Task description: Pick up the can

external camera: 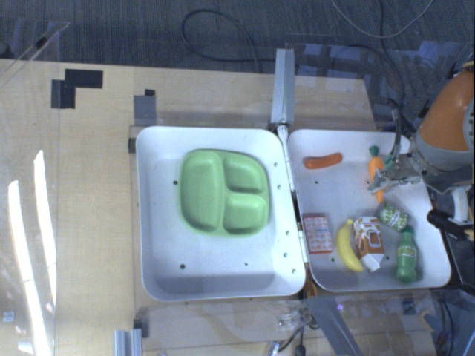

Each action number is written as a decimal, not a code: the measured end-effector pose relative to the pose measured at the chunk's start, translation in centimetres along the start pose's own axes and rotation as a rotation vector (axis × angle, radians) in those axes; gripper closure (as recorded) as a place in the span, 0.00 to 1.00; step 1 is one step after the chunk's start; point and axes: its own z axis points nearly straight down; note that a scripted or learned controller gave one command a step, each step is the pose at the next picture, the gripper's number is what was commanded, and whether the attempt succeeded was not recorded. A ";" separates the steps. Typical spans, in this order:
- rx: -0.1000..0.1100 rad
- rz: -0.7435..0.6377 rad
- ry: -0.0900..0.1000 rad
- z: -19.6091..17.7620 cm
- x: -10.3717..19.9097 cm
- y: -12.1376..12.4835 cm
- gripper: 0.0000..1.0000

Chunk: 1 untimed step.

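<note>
Rightward, can (392,217) sits near bin edge (444,273) — gripper (386,173) state unclear.

Two white bins (148,221) sit side by side, holding one green divided tray (223,191), one sausage (323,161), one carrot (375,173), one banana (346,247), one can (392,217), one green bottle (407,256) and two small boxes (317,233).

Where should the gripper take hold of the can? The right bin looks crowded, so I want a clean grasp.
Judging by its tilt, grip the can across its round sides from above; the carton and green bottle crowd its lower side.
</note>
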 end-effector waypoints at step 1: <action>0.000 0.000 0.000 0.0 0.0 0.0 0.00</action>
